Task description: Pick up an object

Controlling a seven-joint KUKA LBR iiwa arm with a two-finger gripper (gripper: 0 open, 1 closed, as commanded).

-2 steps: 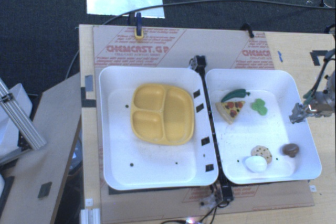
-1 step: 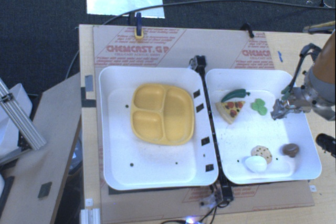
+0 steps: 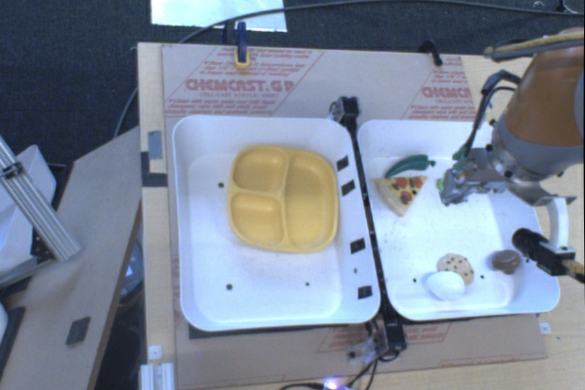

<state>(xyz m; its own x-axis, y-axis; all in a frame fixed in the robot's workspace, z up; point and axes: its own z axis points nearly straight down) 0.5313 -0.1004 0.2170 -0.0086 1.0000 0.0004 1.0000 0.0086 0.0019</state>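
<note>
**A:** So where are you at with the pick?

**B:** Not done, as far as I can see. Start at the near edge of the right bin point(image 3: 548, 297): a white egg point(image 3: 447, 285) with a cookie point(image 3: 454, 267) touching it just behind, and a brown lump point(image 3: 505, 261) toward the near right corner. All three are loose on the floor. Further back, the pizza slice point(image 3: 402, 190) and a green pepper point(image 3: 409, 164) sit by the bin's left wall, with the gripper point(image 3: 451, 189) hanging just right of the slice.

**A:** Is it holding anything?

**B:** You can't call that one. The tip is a dark blur, so I can't tell the jaws' state, and nothing's visibly in them. The whole grab is still ahead of you, I reckon.

**A:** And the left bin point(image 3: 196, 224)?

**B:** Only a yellow divided plate point(image 3: 281, 198), mid-floor.
</note>
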